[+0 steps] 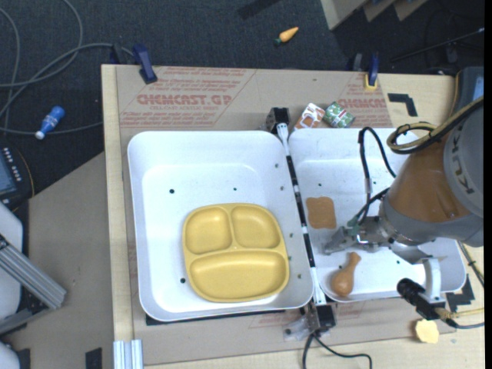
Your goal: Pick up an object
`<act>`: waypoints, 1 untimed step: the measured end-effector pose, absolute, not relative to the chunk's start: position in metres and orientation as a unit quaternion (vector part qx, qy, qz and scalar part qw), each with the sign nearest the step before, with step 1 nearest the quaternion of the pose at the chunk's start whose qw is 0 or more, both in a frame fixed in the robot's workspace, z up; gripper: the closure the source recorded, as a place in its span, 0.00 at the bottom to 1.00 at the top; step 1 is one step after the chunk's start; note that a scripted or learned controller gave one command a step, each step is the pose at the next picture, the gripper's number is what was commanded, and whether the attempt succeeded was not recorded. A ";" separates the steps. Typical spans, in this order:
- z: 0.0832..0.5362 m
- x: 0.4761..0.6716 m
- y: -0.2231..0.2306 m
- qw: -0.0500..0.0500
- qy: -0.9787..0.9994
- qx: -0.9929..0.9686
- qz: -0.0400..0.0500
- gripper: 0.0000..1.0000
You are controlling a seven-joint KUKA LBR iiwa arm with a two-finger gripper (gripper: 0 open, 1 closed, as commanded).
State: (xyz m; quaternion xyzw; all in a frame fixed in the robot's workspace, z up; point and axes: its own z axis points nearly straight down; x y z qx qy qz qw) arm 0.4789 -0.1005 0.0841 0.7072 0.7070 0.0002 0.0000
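Pincer hangs low in the right white plastic bin, and you cannot tell from here how it is set. Your nearest thing is the brown toy drumstick, lying just below the pincer tip, close to the bin's front wall. Its long line runs from the fat end at lower left up to the thin end at upper right. A flat brown square lies just above the pincer. The yellow plastic divided plate rests in the left bin, well apart

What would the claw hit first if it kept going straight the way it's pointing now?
Probably the divider between the two bins. The claw points toward the view's left, passing just below the brown square piece and above the toy drumstick. Height is unclear from above, so it might meet the bin floor first.
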 end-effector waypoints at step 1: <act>0.084 0.479 -0.093 -0.001 0.708 0.707 0.000 0.00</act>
